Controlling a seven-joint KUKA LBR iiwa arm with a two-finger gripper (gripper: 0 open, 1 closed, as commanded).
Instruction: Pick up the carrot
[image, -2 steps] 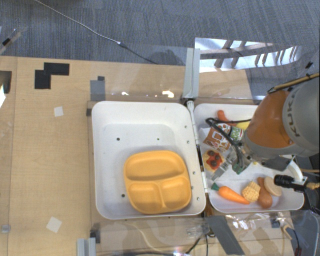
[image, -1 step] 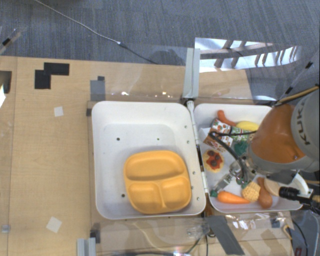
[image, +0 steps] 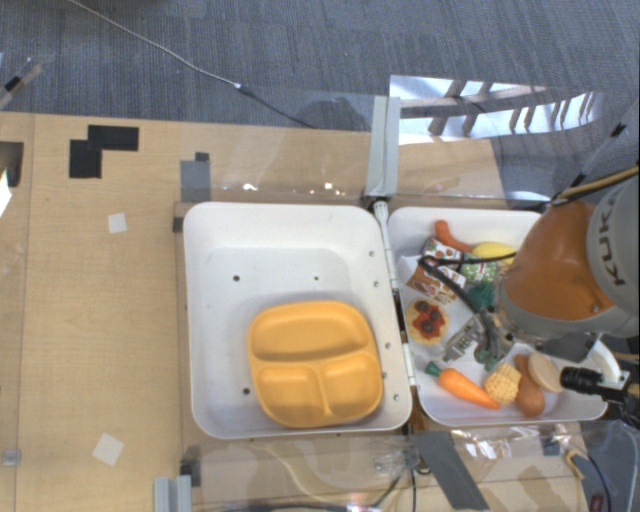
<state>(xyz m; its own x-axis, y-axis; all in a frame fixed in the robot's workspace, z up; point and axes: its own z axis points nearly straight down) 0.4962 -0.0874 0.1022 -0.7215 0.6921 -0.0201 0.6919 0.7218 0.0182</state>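
Fingers (image: 468, 340) of the gripper (image: 478, 343) show as thin metal prongs poking out from under the orange band, spread a little apart, with nothing between them. They hang over the middle of the right bin (image: 405, 262), just above and apart from the carrot (image: 466, 386). The carrot lies near the bin's front edge, its green stub pointing left and its orange tip pointing right toward a piece of corn (image: 504, 381).

From where I stand the arm (image: 565, 272) blocks a good deal. Its orange band covers the right half of that bin, so whatever lies beneath it is hidden. A yellow object (image: 492, 250) pokes out at the band's upper edge, and I cannot tell what it is. A brown sausage-shaped item (image: 452, 237) sits at the bin's back, and a small packet with red fruit printed on it (image: 430, 320) lies left of the prongs. A beige round piece and a brown one (image: 536, 385) crowd the front right corner, partly cut off by the arm's dark fittings.

The left bin (image: 215, 300) holds 1 yellow divided plate (image: 314, 362) with 3 compartments, set toward its front. Both bins rest on a pale wooden bench (image: 90, 330) with black squares and bits of tape on it. Beyond the bench is grey carpet (image: 300, 50), crossed by a thin cable.
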